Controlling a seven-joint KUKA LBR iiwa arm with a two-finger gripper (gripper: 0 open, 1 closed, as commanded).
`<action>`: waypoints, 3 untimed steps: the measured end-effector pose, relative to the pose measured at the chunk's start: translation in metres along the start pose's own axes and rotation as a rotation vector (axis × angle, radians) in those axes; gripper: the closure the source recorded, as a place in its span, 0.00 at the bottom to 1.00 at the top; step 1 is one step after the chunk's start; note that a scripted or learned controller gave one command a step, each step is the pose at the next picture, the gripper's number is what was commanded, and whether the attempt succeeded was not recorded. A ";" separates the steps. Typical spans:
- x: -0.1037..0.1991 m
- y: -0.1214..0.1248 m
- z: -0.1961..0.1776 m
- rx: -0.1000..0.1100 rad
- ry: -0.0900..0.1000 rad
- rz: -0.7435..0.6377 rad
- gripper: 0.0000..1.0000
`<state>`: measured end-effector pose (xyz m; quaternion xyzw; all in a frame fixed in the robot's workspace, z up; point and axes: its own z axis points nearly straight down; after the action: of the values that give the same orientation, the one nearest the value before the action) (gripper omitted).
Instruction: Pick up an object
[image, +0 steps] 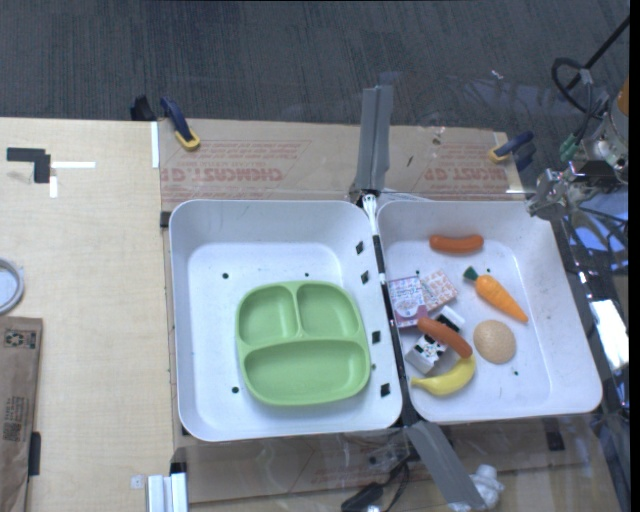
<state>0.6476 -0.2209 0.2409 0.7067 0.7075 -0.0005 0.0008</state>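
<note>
We see the gripper at the right bin's far right corner; whether it holds anything, we cannot tell. Carrot, banana, two sausages, and egg lie in that bin. A green plate sits in the left bin.

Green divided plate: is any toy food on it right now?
No, the green divided plate sits alone in the left bin; the banana, carrot and other food lie in the right bin.
</note>
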 end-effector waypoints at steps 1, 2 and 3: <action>-0.001 0.003 -0.001 -0.001 0.000 0.042 1.00; 0.004 0.012 0.002 0.000 0.000 0.087 1.00; 0.003 0.011 0.000 0.001 0.001 0.127 1.00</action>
<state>0.6590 -0.2179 0.2405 0.7502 0.6612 -0.0005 0.0004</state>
